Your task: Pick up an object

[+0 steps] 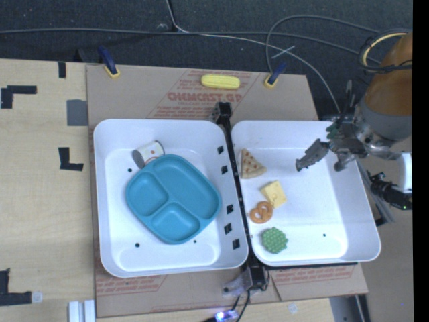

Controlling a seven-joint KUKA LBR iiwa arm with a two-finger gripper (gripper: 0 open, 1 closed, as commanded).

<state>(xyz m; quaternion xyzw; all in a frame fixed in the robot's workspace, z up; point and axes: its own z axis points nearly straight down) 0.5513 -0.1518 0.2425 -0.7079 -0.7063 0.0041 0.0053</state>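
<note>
1. My iiwa arm [385, 106] reaches in from the right side of the view, grey body w/ the orange band up top, gripper [325, 156] hanging over the right bin [355, 237] near its upper right part.
2. Gripper: two dark fingers spread wide, one pointing left toward the bin's middle, the other down by the right wall; I see nothing btwn them.
3. Right bin holds four small toy foods, all on its left half and well apart from the gripper: a pizza slice [251, 164] near the divider, a yellow cheese wedge [273, 193] below it, a brown pretzel [261, 212] just beside the cheese, and a green broccoli-like piece [274, 239] lowest.
4. Left bin [110, 180] carries a blue divided plate [172, 198], three compartments, lying flat across its middle; a small white cup [149, 153] w/ orange marking lies tipped on its side just off the plate's upper left edge.
5. Outside the bins, a yellow banana-shaped toy [220, 81] sits on the cardboard sheet [167, 96] above them, btwn two blue-yellow clamps [109, 64] at the sheet's top edge.
6. Black cables [221, 37] run across the dark surface behind the bench.
</note>
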